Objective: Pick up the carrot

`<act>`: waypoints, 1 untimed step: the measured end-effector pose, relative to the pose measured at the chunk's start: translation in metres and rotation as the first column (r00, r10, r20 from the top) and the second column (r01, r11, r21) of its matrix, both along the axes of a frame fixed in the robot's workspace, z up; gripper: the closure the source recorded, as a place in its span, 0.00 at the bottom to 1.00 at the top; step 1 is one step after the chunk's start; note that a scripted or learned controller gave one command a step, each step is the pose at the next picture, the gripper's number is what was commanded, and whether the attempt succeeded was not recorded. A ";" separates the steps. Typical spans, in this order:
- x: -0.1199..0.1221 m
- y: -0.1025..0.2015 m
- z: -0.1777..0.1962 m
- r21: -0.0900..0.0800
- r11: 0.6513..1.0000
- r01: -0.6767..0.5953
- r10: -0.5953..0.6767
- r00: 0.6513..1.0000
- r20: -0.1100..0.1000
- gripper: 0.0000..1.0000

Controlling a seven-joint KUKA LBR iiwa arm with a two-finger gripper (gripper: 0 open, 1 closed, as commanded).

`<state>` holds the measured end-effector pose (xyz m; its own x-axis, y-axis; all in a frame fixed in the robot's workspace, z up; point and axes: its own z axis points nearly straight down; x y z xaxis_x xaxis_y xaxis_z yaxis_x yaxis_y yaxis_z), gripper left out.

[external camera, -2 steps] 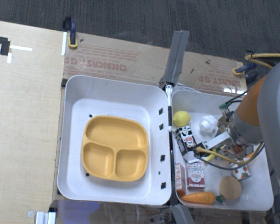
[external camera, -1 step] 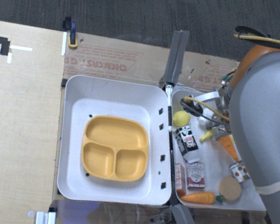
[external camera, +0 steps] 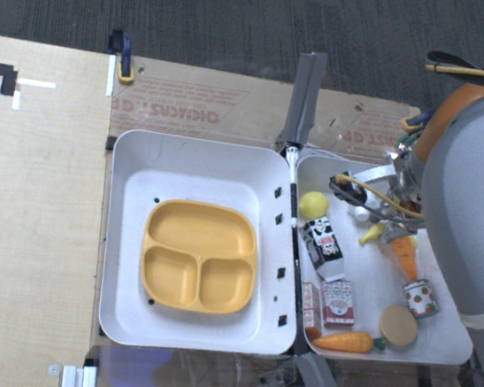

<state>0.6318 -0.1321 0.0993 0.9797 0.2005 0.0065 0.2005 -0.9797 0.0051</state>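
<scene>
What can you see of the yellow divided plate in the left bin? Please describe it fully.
The yellow divided plate looks like matte plastic, a rounded rectangle with a raised rim. It has three compartments: one wide one at the far side and two smaller ones at the near side. Nothing lies in them. It rests flat and upright near the middle of the left bin, on the bin's white floor, apart from the walls. Nothing else touches it.

Mirrored, faint red lettering on the cardboard sheet (external camera: pixel 210 103) behind the bins, not clearly legible.
</scene>
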 end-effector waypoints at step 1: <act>0.026 -0.050 0.000 0.026 0.999 -0.019 0.019 1.000 0.004 1.00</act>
<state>0.6583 -0.1817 0.0989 0.9757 0.2188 0.0154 0.2190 -0.9755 -0.0198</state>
